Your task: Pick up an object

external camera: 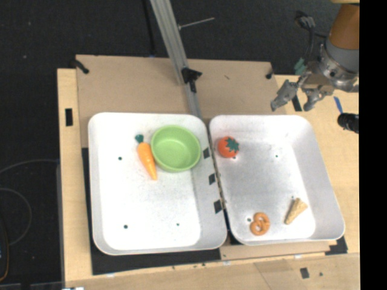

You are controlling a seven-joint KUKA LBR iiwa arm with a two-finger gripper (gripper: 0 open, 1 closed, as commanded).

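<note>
My gripper (296, 100) hangs above the far edge of the right bin (272, 128), its two fingers spread open with nothing between them. In that bin a red tomato (227, 147) lies near the far left corner. An orange pretzel (260, 223) and a tan cone (295, 210) lie near the bin's front. The left bin (121, 210) holds a green bowl (175, 149) with an orange carrot (146, 159) just left of it.
A grey metal pole (172, 41) slants from the top down to the gap between the bins. Bare bin floor stretches across the middle of the right bin and the front of the left bin. The tan bench (151, 77) surrounds both.
</note>
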